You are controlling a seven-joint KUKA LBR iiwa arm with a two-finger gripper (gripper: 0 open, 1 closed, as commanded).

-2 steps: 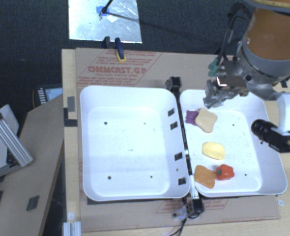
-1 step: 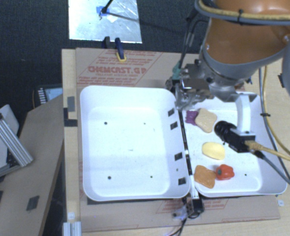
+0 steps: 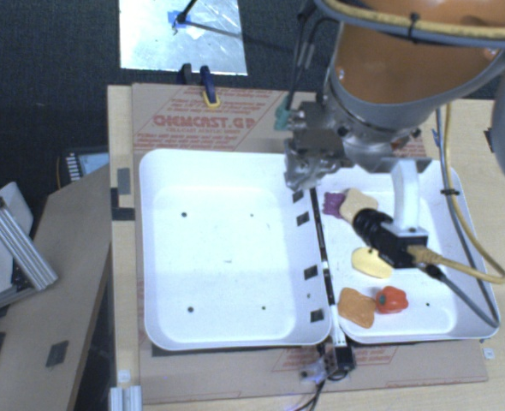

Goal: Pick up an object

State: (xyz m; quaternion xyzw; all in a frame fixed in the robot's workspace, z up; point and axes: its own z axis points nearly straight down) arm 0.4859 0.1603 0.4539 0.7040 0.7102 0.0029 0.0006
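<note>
Over the right bin's (image 3: 458, 315) far left corner hangs the gripper (image 3: 302, 178). Toward that bin's near edge lie a yellow piece (image 3: 371, 264), an orange piece (image 3: 356, 307) and a red pepper (image 3: 392, 300); a purple piece (image 3: 333, 203) sits farther back.

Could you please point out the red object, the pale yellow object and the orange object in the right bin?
red object (image 3: 393, 300), camera view, on its rounded body.
pale yellow object (image 3: 371, 264), camera view, on its middle.
orange object (image 3: 356, 306), camera view, on its upper face.
</note>
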